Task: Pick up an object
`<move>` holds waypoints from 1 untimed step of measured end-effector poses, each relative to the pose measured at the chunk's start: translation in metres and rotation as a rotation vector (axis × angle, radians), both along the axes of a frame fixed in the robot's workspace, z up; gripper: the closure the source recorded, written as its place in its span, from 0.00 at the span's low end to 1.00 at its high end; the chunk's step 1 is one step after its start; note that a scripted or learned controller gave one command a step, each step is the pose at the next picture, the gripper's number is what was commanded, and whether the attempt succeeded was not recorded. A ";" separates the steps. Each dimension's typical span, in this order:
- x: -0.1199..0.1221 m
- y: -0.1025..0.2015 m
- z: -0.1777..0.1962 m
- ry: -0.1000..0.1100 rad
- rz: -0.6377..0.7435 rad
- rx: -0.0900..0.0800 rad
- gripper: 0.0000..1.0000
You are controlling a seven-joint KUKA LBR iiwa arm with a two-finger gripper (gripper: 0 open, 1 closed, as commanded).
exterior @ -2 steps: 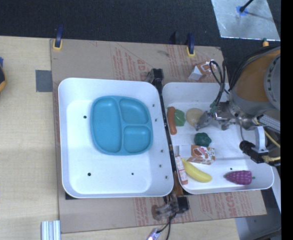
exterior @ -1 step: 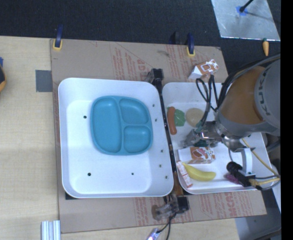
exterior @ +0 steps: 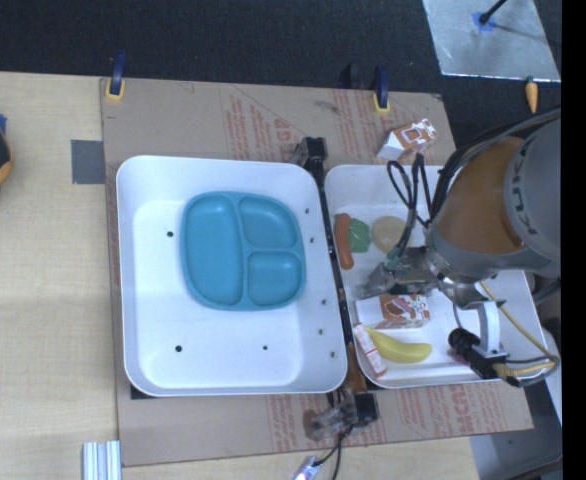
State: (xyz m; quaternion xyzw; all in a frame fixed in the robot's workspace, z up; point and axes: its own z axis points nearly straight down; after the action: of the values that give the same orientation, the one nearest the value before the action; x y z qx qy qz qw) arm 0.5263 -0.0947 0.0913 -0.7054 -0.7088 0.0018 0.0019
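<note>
Two shallow white bins sit side by side on the bench [exterior: 43,268]. The left bin [exterior: 148,268] holds a blue divided plate [exterior: 243,249], well to the left of the jaws. In the right bin [exterior: 368,180] the candidate objects lie close together: a hot dog [exterior: 344,240] and a pale green round piece [exterior: 386,232] just left of and above the jaws, a small printed carton [exterior: 405,310] directly below them, and a banana [exterior: 401,349] lower still. The jaws [exterior: 401,270] are low inside the right bin, among these items; whether they are spread or pressed together cannot be told, since the wrist and cables hide them. No object is seen between them, so the pick appears not yet done: grasping and lifting remain. A second printed carton [exterior: 410,139] lies on the cardboard outside the bin, above the jaws.
</note>
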 end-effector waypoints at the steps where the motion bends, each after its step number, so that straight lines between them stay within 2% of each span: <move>1: -0.013 -0.002 0.000 -0.001 0.000 0.000 0.00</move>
State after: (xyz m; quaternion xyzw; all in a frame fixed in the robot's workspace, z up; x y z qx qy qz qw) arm 0.5129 -0.0963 0.0914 -0.7053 -0.7089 0.0015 0.0017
